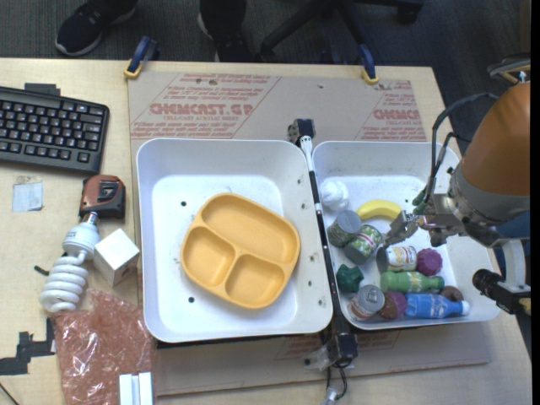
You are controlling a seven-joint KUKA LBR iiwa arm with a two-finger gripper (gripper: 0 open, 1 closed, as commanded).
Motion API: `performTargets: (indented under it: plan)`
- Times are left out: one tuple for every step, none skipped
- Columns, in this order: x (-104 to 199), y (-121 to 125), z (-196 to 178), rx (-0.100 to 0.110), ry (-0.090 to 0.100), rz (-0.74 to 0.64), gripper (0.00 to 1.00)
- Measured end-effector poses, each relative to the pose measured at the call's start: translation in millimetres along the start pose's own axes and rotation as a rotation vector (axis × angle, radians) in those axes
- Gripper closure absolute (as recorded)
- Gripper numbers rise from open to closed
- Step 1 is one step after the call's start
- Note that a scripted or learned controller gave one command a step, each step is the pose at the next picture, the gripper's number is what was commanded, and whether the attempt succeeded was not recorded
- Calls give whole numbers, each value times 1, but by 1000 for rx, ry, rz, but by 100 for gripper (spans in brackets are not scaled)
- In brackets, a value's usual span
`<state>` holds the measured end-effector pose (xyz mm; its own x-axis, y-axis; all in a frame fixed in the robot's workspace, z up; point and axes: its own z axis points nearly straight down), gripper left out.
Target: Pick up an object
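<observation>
The right bin (384, 159) holds a pile of small things: a white bottle (335, 194), a yellow banana (380, 210), a grey cup (345, 224), a green-labelled can (364, 241), a small yellow-labelled bottle (401, 258), a purple object (429, 261), a green bottle (412, 282) and a blue bottle (435, 307). My gripper (406, 229) hangs low over the middle of this bin, just right of the can and below the banana. Nothing is visibly lifted.
In the left bin (160, 226) lies a yellow divided plate (242, 250). On the bench to the left sit a keyboard (51, 126), a tape measure (103, 196), a light bulb (69, 268), a white cube (116, 255) and a pink bag (97, 340).
</observation>
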<state>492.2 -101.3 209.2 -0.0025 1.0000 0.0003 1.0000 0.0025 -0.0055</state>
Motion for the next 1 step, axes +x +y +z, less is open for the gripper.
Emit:
performTargets:
  plan:
    - [-2,-9,100,-2,1,3,0]
